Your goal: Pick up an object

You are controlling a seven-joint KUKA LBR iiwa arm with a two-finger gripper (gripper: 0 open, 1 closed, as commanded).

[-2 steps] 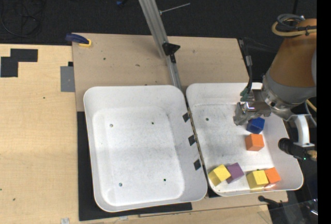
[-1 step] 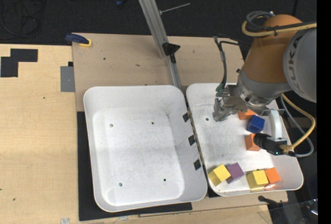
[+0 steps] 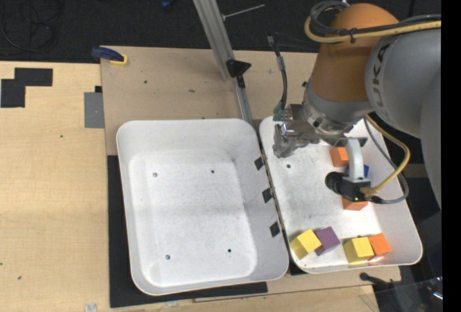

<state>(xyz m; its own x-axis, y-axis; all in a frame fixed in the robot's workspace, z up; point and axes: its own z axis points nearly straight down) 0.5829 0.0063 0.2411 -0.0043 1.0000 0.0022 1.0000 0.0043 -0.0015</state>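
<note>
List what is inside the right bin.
The right bin holds two yellow blocks, a purple block and orange blocks. The arm covers part of the bin.

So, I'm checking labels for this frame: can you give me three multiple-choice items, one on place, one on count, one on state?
1. Where do the blocks lie?
A. the left bin
B. the right bin
C. the bench

2. How many yellow blocks show at the right bin's near edge?
A. none
B. two
C. four

3. Where is the claw?
A. over the right bin's far end
B. inside the left bin
C. off the bench

Key: B, the blocks sit in the right bin; B, one yellow block and another; A, the claw hangs there.
</note>
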